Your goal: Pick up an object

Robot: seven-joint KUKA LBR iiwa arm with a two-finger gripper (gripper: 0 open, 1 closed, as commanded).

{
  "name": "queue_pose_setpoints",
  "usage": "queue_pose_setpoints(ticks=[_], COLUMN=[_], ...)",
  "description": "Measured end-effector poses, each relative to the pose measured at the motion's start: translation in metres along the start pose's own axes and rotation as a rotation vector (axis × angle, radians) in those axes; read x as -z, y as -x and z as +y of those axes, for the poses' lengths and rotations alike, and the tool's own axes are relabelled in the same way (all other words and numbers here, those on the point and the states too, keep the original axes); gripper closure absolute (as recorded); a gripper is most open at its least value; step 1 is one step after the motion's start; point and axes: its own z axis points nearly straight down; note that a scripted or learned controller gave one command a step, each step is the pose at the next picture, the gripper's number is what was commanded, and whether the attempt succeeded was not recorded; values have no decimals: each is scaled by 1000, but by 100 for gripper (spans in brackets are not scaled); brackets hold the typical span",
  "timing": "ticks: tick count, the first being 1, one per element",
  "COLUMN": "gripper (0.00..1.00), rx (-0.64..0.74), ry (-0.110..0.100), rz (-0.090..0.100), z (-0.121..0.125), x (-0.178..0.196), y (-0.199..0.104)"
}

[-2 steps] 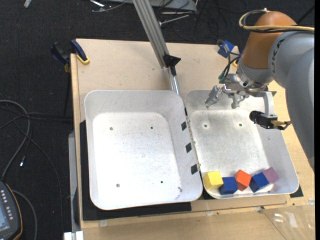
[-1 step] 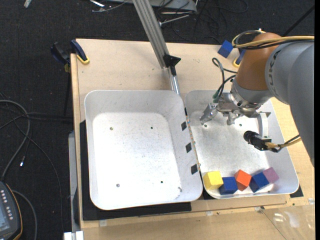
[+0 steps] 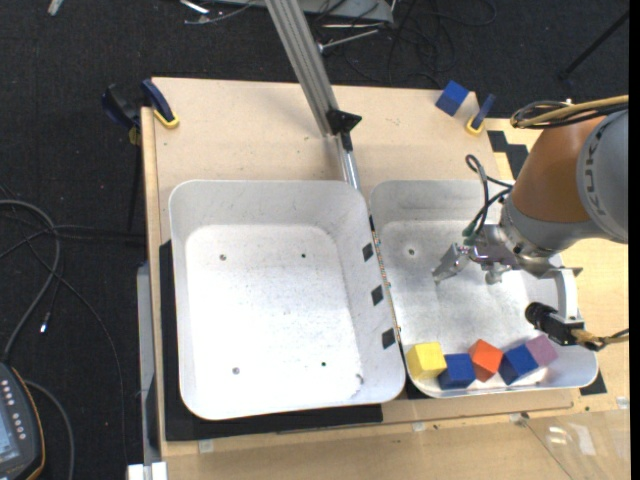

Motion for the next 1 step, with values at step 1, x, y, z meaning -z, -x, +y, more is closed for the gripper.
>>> queue_pose_setpoints(ticks=[1], gripper=[0], rx=[3], ry=[1], rz=[1], z=[-52], x=[5], y=[-6])
